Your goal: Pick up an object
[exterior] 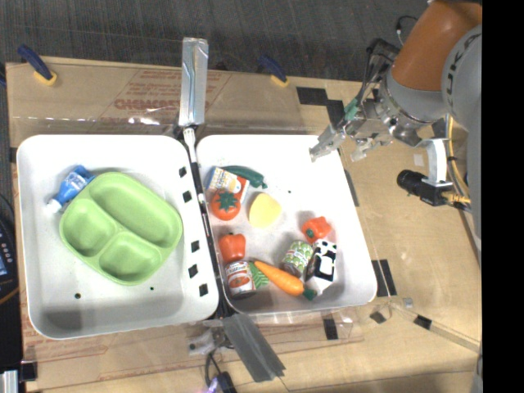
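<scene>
Wooden desk carries two shallow white bins side by side, clamped at the far edge, dark floor beyond. Left bin holds a green divided plate, tilted a bit, with a blue-and-white bottle lying at its upper-left edge, partly tucked under it. Right bin holds the candidate pick objects, all clustered in its left and near part: a small carton with an orange label near the divider, a dark green vegetable just beside it, a tomato touching the carton's lower side, a pale yellow lemon-like piece just right of the tomato. Lower down: a red pepper, a red-labelled can just below it, an orange carrot lying slantwise beside the can, a green-patterned can, a black-and-white carton touching that can, and an orange-red pepper above the carton.

Arm comes in from the right, orange band at top right. End effector hangs above the right bin's far right corner, well apart from every object. Nothing sits between its fingers; whether they are spread or closed, cannot tell at this angle. No object lifted, all lie on the bin floor.
</scene>
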Robot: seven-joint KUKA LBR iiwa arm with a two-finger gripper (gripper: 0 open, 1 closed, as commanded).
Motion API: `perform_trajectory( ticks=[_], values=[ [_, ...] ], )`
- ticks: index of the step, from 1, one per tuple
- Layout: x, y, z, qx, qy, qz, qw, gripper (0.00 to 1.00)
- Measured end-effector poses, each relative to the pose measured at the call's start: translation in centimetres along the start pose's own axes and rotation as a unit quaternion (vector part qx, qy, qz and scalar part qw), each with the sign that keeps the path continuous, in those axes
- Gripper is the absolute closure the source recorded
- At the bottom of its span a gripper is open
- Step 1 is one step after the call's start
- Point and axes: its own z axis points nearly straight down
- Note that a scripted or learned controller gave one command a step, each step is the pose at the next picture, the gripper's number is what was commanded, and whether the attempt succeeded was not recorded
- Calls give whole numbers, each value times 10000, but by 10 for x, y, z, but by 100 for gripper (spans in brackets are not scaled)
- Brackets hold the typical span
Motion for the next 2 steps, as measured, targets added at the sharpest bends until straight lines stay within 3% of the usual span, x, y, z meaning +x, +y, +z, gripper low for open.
perform_trajectory(
  ticks=[1,2],
  values=[
    [-7,-51,98,8,2,-575,9983,0],
    [-7,-73,178,-25,-11,-415,9991,0]
  ],
)
